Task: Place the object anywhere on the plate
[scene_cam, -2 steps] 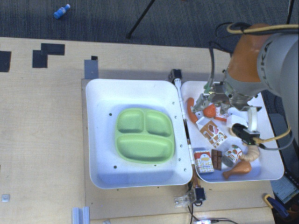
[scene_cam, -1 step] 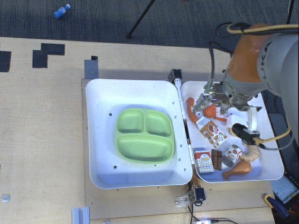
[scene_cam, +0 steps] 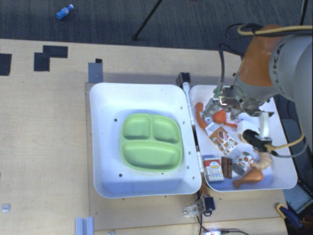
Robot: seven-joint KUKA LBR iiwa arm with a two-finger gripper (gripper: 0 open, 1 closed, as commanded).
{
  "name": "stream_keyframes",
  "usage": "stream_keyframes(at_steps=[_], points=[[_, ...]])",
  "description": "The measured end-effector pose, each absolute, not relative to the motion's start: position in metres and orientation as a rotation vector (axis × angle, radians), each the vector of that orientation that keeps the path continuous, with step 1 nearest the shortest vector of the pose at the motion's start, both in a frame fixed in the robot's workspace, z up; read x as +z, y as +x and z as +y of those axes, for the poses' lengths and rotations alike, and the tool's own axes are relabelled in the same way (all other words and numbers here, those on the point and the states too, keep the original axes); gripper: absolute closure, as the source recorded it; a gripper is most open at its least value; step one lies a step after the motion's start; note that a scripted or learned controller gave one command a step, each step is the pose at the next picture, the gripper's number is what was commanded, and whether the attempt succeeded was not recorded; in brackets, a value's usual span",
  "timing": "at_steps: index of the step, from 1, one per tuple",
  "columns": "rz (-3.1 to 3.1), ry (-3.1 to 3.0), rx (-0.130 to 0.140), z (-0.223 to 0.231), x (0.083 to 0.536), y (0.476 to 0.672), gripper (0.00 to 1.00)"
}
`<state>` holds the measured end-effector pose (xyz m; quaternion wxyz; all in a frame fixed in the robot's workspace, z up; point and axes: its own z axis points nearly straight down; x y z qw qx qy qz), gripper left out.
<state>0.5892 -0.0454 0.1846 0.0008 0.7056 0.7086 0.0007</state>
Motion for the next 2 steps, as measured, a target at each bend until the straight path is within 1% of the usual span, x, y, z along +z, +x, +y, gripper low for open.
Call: stream_keyframes(at_steps=[2], points=[[2.225, 2.216, 0.002, -0.0454, 0.1846, 0.5892, 0.0]])
